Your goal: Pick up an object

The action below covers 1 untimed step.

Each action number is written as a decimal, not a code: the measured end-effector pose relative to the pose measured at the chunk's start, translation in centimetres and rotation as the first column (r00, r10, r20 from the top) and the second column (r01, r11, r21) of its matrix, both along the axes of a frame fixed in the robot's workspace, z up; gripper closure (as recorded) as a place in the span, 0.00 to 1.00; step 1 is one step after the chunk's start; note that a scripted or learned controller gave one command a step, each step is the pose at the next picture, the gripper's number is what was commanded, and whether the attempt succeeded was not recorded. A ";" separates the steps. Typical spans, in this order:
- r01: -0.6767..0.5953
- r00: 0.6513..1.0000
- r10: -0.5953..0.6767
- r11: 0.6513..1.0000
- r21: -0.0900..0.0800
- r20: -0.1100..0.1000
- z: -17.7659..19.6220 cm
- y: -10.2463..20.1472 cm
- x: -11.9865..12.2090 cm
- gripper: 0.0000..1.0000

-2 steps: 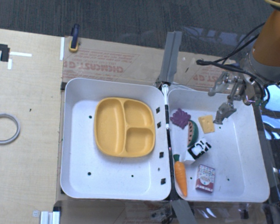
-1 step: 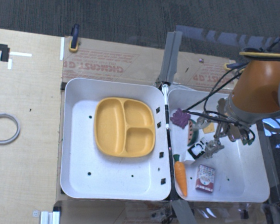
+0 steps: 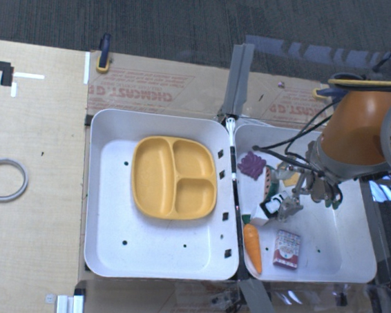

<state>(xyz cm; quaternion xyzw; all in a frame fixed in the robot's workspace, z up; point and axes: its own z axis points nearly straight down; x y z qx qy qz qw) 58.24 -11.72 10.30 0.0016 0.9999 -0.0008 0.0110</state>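
Several objects lie in the right bin (image 3: 350, 269): purple grapes (image 3: 253, 165), a carrot (image 3: 252, 247) along its left wall, a small red box (image 3: 288, 249). The gripper (image 3: 282, 204) hovers between them, its grip unclear. A yellow plate (image 3: 174, 178) fills the left bin (image 3: 102, 247).

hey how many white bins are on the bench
2, side by side: the left bin holds a yellow divided plate; the right bin holds a carrot and other small items.

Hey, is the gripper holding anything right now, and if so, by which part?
Cannot be told: the gripper hangs low in the right bin by a small black-and-white object, but no hold is visible.
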 end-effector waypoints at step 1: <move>0.061 0.998 -0.061 0.998 0.001 -0.017 3.6 -0.5 1.9 0.00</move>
